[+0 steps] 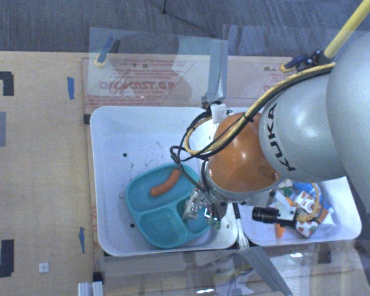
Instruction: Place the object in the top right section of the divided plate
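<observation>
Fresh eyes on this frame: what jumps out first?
The grey KUKA arm with its orange band dominates, reaching in from the right over the seam between the two white bins. Its end effector sits low over the right edge of the teal divided plate in the left bin. An orange sausage-like object lies in the plate's upper section, and the right bin holds a clutter of small colourful items.

In the left bin (111, 165), the bare white floor to the left of and above the teal divided plate (163, 211) lies open to a reach from above. The plate's right rim is crowded by the gripper (200, 211) and the orange wrist band (237, 162). The grey arm (333, 103) overhangs most of the right bin (351, 221), where small objects (305, 208) clutter the floor.
</observation>
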`<state>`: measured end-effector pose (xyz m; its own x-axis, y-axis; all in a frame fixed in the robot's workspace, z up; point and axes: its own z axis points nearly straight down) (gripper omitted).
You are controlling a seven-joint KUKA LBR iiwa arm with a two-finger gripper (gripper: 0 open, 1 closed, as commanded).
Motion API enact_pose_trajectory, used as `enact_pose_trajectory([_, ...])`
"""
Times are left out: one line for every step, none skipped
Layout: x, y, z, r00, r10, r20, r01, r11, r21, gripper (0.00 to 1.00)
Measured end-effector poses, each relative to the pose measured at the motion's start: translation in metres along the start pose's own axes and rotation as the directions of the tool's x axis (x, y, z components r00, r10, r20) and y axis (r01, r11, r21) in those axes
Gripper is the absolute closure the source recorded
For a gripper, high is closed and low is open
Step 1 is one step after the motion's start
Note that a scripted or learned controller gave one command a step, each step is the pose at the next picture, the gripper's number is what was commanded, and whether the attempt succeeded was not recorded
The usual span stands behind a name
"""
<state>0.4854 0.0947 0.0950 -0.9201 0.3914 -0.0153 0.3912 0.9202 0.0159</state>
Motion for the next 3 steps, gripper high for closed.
enact_pose_trajectory([-0.025,0.0,-0.09,0.96,-0.28,-0.013,0.281,0.96,0.008,1.0])
enact_pose_trajectory([-0.025,-0.001,-0.09,0.96,-0.279,-0.013,0.279,0.96,0.008,0.0])
enact_pose_trajectory([-0.032,0.053,-0.197,0.986,-0.167,-0.014,0.167,0.986,0.011,0.0])
